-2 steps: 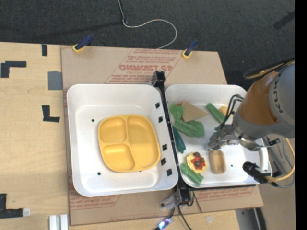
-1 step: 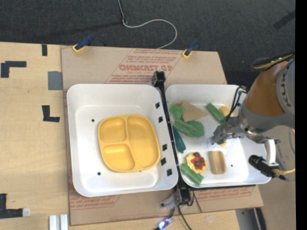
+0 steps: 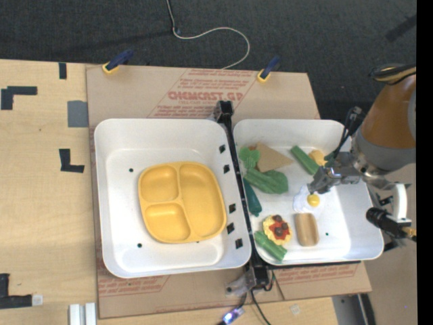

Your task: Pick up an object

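1. A pale wooden bench (image 3: 40, 202) carries a cardboard sheet (image 3: 196, 93) held by clamps, with dark carpet beyond; two shallow white bins sit side by side on the cardboard.

2. Nearest, at about 6 o'clock in the right bin (image 3: 352, 249), lie a small pizza-like toy (image 3: 277, 229) and a tan bread-roll shape (image 3: 306, 229), just beside each other, with a green pod (image 3: 270, 248) against the bin's near-left corner.

3. The left bin (image 3: 108, 181) holds a yellow divided plate (image 3: 181, 202) lying flat near its centre.

4. Mid-bin on the right, the gripper (image 3: 322, 183) hangs low at roughly 3 o'clock of the pile, the grey arm coming in from that side. Just below it sits a white-and-yellow egg toy (image 3: 308, 199), which looks the likeliest target. Whether the fingers are spread or closed I cannot tell; nothing is visibly between them.

5. Farther back, toward 11 o'clock, are leafy green pieces (image 3: 265, 179), a brown wedge (image 3: 274, 158) and a green-and-yellow corn-like piece (image 3: 308, 158).

6. To do this well, I judge the gripper should centre over the egg toy, straddle it clear of its neighbours, descend fully to the bin floor, close, then lift straight up.
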`<state>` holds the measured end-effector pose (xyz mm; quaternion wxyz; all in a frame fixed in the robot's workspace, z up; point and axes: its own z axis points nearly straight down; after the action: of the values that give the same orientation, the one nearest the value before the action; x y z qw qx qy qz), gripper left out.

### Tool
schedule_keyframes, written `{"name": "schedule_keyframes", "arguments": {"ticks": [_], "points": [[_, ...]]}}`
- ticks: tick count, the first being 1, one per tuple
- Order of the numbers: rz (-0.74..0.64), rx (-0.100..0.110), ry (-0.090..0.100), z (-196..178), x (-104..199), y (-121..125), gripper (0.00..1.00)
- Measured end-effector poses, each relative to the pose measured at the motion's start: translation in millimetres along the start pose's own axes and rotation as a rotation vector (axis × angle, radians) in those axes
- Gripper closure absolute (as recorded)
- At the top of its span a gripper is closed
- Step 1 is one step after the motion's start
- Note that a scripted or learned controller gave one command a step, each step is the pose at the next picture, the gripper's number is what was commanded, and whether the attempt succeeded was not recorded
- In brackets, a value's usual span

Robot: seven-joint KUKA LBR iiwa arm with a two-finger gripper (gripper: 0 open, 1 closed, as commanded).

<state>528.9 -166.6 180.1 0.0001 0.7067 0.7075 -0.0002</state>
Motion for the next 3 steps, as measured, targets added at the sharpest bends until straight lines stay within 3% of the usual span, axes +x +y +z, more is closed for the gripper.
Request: {"name": "schedule_keyframes", "arguments": {"ticks": [1, 3], "points": [[-0.001, -0.001, 0.0, -45.3, 0.4, 1.3, 1.0], [-0.005, 0.003, 0.001, -31.2, 84.1, 39.2, 1.0]]}}
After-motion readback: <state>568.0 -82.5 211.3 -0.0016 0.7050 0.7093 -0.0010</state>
